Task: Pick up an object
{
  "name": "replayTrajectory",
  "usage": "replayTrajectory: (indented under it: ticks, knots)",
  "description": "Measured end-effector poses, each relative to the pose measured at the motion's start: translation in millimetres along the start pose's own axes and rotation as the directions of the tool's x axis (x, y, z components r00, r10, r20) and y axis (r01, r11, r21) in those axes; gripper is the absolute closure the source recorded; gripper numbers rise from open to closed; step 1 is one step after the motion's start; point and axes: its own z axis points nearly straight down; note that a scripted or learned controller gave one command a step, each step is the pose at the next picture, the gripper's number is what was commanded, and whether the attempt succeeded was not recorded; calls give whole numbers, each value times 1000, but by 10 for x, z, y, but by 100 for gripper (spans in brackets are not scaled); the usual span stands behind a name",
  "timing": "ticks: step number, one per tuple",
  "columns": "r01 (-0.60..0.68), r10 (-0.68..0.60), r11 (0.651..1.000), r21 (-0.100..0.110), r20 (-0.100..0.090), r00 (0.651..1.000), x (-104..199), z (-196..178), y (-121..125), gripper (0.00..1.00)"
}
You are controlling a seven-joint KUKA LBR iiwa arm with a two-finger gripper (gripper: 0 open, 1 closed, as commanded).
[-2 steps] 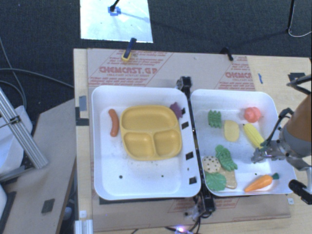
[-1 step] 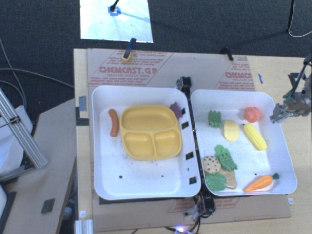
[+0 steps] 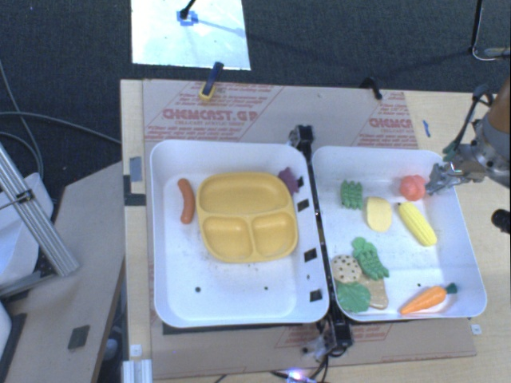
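The right bin (image 3: 463, 238) holds toy foods: a red tomato (image 3: 412, 187), a corn cob (image 3: 417, 223), a pale yellow piece (image 3: 378, 214), a small green vegetable (image 3: 351, 194), a leafy green piece (image 3: 370, 258), a cookie (image 3: 346, 269), a green leaf on a tan biscuit (image 3: 355, 297) and a carrot (image 3: 425, 298). My gripper (image 3: 441, 177) hangs over the bin's far right corner, just right of the tomato, with nothing seen between its fingers.
The left bin (image 3: 164, 238) holds a yellow divided plate (image 3: 243, 214), a sausage (image 3: 187, 201) to its left and a purple piece (image 3: 289, 179) at its far right corner. A black divider (image 3: 311, 214) runs between the bins. Cardboard lies beneath both.
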Motion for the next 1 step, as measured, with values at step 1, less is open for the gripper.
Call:
replayTrajectory:
  ticks: [1]
  knots:
    - [-6, 6, 1000, 5, -2, 1000, -4, 182, -352, 100]
